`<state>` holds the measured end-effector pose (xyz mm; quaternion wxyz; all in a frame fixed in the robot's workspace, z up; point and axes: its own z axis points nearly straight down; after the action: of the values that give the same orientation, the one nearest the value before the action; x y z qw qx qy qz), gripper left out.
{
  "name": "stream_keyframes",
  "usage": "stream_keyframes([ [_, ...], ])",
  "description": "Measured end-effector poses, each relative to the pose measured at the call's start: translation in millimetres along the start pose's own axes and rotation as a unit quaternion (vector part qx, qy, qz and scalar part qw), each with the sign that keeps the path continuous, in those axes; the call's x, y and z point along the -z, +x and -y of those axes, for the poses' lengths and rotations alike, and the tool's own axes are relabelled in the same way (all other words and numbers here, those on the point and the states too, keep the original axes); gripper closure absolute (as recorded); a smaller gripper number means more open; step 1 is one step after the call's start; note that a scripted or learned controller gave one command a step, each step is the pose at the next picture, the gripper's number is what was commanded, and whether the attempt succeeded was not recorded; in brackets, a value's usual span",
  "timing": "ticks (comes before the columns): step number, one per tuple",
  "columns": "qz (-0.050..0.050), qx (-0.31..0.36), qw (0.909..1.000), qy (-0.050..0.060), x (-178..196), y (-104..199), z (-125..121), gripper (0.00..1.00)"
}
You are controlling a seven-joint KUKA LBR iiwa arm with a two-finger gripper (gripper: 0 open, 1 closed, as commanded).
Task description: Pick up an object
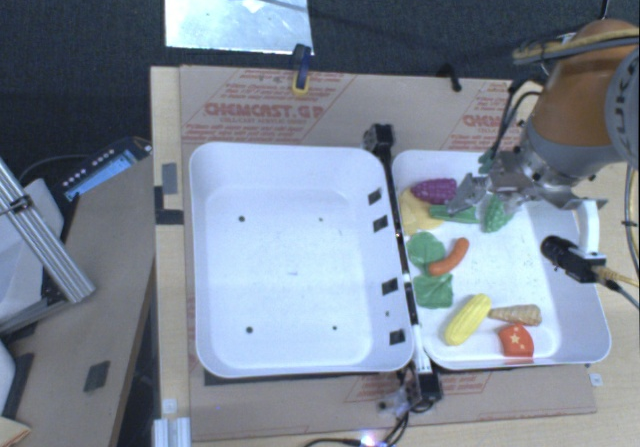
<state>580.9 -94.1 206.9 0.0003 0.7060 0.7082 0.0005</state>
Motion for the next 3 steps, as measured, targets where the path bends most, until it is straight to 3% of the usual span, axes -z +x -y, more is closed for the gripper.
stream_keyframes([
  [1, 0.0, 0.0, 1.0, 0.002, -124.8, -19.9, -46.3, 0.0],
  [2, 0.0, 0.0, 1.0, -0.002, -107.0, -19.4, -48.0, 1.0],
  [3, 0.0, 0.003, 1.0, -0.009, 76.4, 24.5, -55.9, 1.0],
])
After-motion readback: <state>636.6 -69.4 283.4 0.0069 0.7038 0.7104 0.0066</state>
